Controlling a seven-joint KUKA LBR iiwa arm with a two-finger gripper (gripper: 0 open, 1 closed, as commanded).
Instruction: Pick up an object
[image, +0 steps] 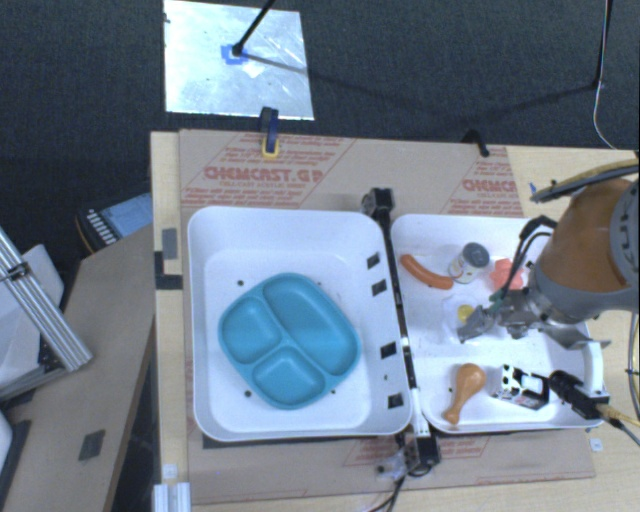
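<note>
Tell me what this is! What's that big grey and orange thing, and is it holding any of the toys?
It is a robot arm, reaching in from the right. One camera above the bench looks down on two white bins. The left bin holds a blue divided plate. The right bin holds an orange sausage, a small can, a toy drumstick and a few other small things. The arm's gripper, which is its hand, hangs low over that bin. I cannot tell whether it holds anything.

A blue divided plastic plate (288, 340) lies in the left white bin (215, 262); the tool (470, 325) hangs over the right white bin (432, 338).
</note>
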